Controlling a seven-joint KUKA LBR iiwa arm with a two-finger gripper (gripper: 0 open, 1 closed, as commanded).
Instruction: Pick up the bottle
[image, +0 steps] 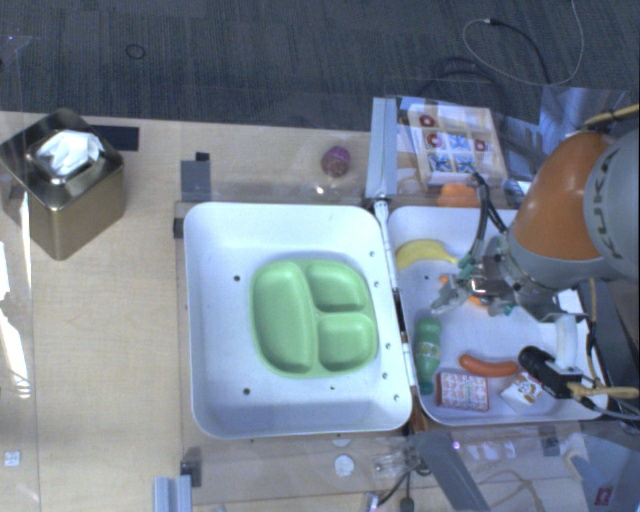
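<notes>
The green bottle (428, 348) looks light and slippery; the pincer (458, 292), seemingly released, should grip its middle

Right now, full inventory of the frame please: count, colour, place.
bins: 2, white, side by side on bench
divided tray: 1, green, in left bin
bottle: 1, green, right bin, at its left wall
banana: 1, yellow, right bin, far end
sausage: 1, orange-red, right bin, near end
small box: 1, red-patterned, right bin, near edge
tissue box: 1, gold, bench far left
picture book: 1, multicolour, behind right bin
arm: 1, grey and orange, from right
end effector: 1, metal, above right bin
</notes>
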